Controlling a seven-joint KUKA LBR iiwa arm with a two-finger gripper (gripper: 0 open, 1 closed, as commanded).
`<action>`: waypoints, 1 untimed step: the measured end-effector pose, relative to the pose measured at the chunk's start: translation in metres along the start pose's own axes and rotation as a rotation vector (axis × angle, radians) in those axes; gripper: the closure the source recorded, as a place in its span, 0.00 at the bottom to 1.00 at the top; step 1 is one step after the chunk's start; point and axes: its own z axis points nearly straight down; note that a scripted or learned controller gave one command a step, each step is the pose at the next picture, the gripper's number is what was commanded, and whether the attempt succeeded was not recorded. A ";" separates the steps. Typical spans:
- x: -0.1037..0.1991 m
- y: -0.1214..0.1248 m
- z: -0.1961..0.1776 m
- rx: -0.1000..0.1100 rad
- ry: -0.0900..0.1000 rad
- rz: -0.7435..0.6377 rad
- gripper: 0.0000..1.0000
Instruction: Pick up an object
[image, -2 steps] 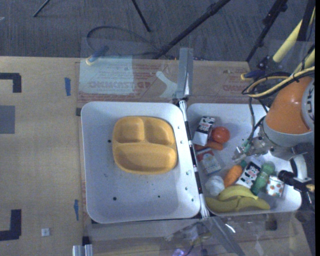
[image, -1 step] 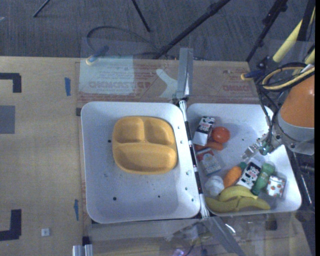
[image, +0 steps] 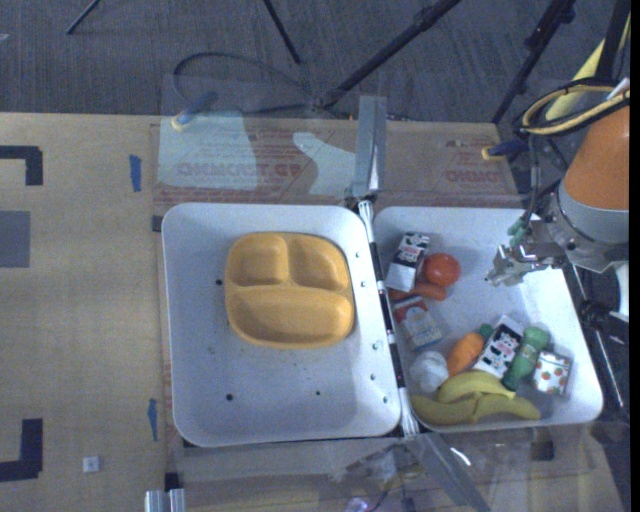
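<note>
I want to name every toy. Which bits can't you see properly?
- Gripper: too small and blurry in the camera view to read its fingers.
- Cartons: print too tiny to read.
- White ball-like thing: partly hidden by the bananas.
- Arm: cut off by the right edge.

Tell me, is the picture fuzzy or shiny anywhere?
In the camera view, the small metal two-finger gripper looks soft and blurry; the printing on the little white cartons is too fuzzy to read; the clear plastic sheet behind the bins shines pale with glare; the yellow divided plastic plate casts hardly any shadow in the left shallow white bin.
</note>
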 end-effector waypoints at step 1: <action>0.067 0.017 -0.100 0.000 0.001 -0.220 1.00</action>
